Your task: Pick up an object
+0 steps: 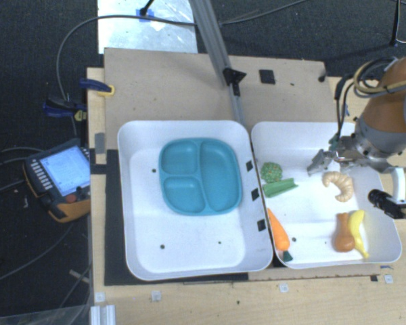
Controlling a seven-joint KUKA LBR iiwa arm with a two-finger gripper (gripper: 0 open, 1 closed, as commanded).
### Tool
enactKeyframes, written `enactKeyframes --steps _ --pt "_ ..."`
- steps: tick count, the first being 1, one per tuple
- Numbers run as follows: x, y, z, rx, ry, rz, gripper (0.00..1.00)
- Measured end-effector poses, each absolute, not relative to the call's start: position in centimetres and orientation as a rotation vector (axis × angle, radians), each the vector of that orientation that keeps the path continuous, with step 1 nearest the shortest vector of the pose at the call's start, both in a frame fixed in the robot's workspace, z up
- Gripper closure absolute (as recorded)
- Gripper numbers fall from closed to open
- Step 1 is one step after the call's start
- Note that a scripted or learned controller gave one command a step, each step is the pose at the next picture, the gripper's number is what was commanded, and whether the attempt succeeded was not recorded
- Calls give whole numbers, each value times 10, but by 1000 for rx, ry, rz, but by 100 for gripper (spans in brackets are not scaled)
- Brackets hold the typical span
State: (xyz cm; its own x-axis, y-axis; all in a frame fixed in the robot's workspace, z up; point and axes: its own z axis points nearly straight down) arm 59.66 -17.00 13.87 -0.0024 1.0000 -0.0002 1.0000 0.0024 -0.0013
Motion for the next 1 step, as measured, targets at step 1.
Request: enactKeyframes --steps 1 --pt "601 -172 93 -2230 -2233 -6 0"
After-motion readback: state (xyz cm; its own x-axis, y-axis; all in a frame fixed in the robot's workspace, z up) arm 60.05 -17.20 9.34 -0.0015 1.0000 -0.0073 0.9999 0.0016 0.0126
